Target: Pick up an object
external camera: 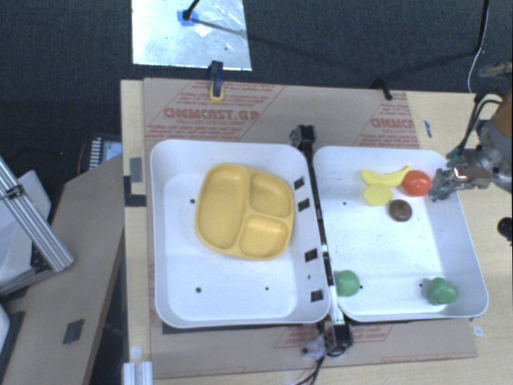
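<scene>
Gripper (446, 184) at right bin's (461, 239) far right rim, just beside orange-red ball (416, 184), finger state cannot be told, nothing visibly held.

Two bins sit side by side on the desk (449, 111). The left bin (172, 295) holds a divided tray (243, 210) near its middle. In the right bin (385, 271), a banana-shaped toy (380, 181) lies at the far side with a round fruit (415, 183) touching its right end and a small ball (399, 209) just in front of the pair. Two more pieces rest along the near wall, one (346, 282) in the left corner, the other (440, 290) toward the right. The gripper (443, 184) sits at the bin's right rim, just beside the round fruit.
</scene>
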Motion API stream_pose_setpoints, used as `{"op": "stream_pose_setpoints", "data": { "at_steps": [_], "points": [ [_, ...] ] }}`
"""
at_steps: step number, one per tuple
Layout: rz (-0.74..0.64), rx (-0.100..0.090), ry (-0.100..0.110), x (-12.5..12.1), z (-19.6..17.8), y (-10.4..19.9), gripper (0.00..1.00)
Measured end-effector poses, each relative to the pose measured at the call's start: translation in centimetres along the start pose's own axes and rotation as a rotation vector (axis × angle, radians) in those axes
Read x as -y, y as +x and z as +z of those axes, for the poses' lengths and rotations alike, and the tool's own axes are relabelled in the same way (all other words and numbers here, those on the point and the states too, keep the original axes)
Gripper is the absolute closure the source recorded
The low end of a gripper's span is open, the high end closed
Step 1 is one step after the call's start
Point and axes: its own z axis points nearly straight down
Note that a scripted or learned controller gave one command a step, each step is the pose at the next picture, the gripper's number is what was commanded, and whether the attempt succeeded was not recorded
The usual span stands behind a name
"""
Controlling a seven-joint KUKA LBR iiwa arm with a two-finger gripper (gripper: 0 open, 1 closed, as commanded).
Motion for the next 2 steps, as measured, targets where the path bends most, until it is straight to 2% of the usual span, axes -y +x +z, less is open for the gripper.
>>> {"op": "stream_pose_setpoints", "data": {
  "at_steps": [2],
  "points": [
    [-0.005, -0.004, 0.005, -1.0, 1.7, 11.3, 1.0]
  ]
}}
